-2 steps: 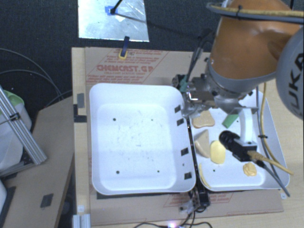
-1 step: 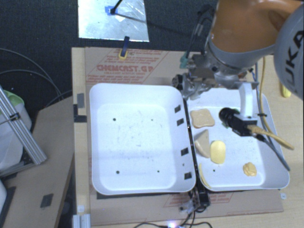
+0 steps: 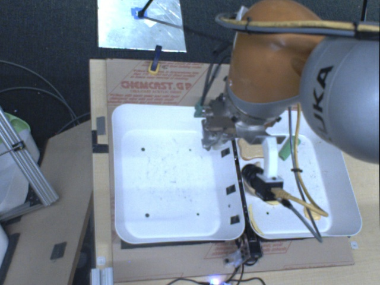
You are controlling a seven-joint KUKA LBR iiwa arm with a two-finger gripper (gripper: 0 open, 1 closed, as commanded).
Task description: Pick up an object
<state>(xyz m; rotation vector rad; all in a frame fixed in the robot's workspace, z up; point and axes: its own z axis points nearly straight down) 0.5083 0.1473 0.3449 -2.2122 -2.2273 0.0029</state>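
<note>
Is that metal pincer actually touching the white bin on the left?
Cannot tell. In the camera view the pincer overlaps the left bin near its right rim, but from this slanted angle above, no contact or gap between them shows plainly.

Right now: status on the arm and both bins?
Arm low over the right bin, near the divider. Tool at the left bin's right edge, grasp unreadable. Objects in right bin mostly hidden by the arm: tan piece, green piece.
</note>
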